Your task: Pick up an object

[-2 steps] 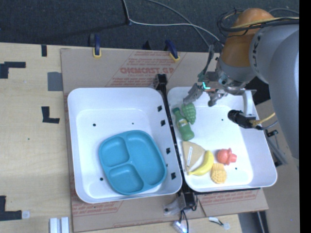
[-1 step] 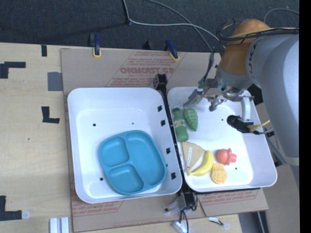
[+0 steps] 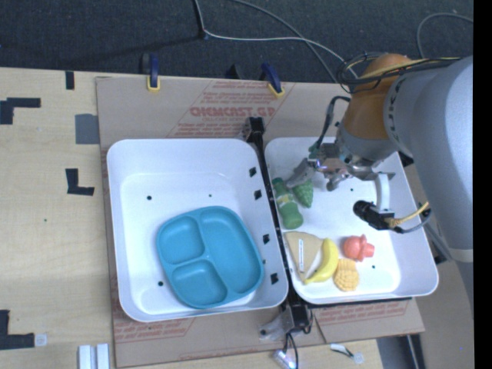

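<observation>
In the left bin (image 3: 123,206) a blue divided plate (image 3: 209,256) is seen lying flat, untouched. In the right bin (image 3: 415,279) the toy food is gathered along the left and near sides: a green vegetable piece (image 3: 293,200) against the left wall, then a pale wedge (image 3: 301,249), a yellow banana (image 3: 327,261), a yellow corn piece (image 3: 346,276) and a red-orange fruit (image 3: 356,247).

The gripper (image 3: 327,171) is lowered at the far end of the right bin, just beside the green piece. Whether it is released or clenched cannot be told, and nothing is seen between its fingers.

The pick is judged not yet done: every object lies on a bin floor, and grasp and lift remain. The green piece, the likely target, is elongated, its long axis running roughly from the far wall towards the near one.
</observation>
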Robot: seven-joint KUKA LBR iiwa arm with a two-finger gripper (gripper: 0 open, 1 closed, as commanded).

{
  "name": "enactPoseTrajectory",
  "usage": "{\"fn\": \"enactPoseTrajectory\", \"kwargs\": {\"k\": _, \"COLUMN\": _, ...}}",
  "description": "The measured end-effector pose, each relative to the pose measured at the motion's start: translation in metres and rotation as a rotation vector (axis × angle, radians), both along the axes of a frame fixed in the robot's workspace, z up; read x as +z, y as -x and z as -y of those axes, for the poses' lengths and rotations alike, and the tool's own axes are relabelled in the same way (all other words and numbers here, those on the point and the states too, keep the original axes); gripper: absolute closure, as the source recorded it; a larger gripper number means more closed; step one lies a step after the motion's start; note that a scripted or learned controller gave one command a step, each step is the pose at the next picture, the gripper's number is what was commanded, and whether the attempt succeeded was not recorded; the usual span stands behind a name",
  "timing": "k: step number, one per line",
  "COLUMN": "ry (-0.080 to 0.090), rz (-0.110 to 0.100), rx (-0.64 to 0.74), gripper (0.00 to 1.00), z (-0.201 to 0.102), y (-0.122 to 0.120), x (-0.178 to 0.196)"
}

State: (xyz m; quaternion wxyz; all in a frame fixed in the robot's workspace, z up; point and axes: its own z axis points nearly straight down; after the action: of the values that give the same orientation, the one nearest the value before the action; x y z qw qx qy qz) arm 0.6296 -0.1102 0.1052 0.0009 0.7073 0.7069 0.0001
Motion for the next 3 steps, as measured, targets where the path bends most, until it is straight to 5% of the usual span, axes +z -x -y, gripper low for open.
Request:
{"fn": "enactPoseTrajectory", "kwargs": {"k": 1, "ry": -0.001, "rz": -0.004, "rx": 0.001, "gripper": 1.00, "z": -0.001, "y": 0.001, "x": 0.008}}
{"fn": "enactPoseTrajectory", "kwargs": {"k": 2, "ry": -0.001, "rz": 0.006, "rx": 0.004, "gripper": 1.00, "z": -0.053, "y": 0.022, "x": 0.116}}
{"fn": "enactPoseTrajectory", "kwargs": {"k": 3, "ry": -0.001, "rz": -0.001, "rx": 0.001, "gripper": 1.00, "z": -0.048, "y": 0.009, "x": 0.134}}
